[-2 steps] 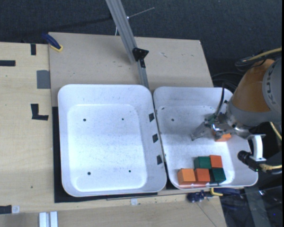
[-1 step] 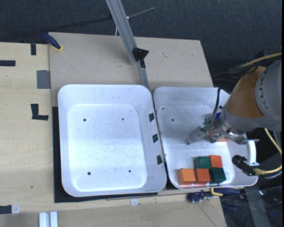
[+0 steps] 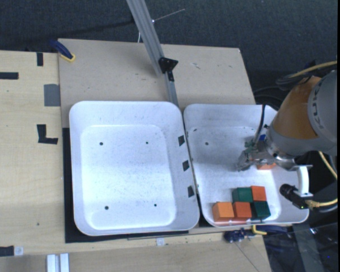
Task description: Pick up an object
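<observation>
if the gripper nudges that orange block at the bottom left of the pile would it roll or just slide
The orange block looks flat-faced and cube-like, so it would probably slide, not roll. It seems rigid. It lies near the bin wall and beside another block, so a push may jam it.

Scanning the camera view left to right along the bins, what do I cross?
Left bin → right bin → orange block at the front → gripper → the arm's orange band. The other blocks cluster too tightly to order.
</observation>
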